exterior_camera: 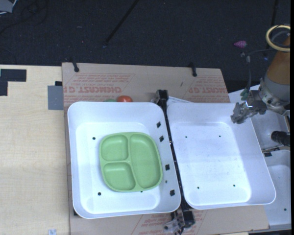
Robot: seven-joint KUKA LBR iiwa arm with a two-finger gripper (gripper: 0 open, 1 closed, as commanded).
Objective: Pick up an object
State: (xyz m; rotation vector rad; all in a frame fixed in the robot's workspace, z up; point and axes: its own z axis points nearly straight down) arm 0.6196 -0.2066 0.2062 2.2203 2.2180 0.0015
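Now, light-green three-section plastic plate [131,161] flat in left shallow white bin [83,131], grey two-finger gripper [241,112] over right white bin's [255,180] far-right rim, nothing visibly held, finger gap can't tell.

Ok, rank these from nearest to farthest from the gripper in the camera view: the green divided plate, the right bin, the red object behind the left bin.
From the gripper:
1. Right bin, directly beneath and beside it at its upper right rim.
2. Red object, beyond the left bin's far rim.
3. Green divided plate, in the left bin; only slightly farther than the red object.
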